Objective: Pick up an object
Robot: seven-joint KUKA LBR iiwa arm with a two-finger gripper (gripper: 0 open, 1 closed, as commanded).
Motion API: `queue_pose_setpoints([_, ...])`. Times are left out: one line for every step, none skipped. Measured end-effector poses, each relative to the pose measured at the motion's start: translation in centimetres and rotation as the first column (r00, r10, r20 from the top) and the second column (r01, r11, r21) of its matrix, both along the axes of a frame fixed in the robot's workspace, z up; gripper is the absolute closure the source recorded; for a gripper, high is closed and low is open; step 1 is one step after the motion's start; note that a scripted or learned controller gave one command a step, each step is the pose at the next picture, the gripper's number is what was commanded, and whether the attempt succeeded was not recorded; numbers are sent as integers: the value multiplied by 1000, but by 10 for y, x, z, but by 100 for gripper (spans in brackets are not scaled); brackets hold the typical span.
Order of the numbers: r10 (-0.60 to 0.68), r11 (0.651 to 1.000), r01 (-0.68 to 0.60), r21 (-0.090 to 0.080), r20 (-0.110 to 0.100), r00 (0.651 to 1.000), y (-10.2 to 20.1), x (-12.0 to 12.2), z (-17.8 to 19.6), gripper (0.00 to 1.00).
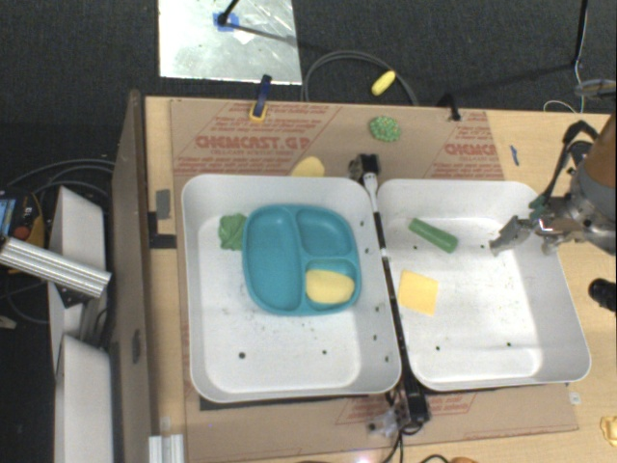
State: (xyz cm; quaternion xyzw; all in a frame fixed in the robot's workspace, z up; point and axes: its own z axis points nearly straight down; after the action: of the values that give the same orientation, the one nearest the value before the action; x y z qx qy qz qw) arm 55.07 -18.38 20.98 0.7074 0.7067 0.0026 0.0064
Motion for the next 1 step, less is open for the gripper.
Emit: queue_pose_setpoints([10, 1000, -10, 8, -15, 1000, 56, 16, -71, 0])
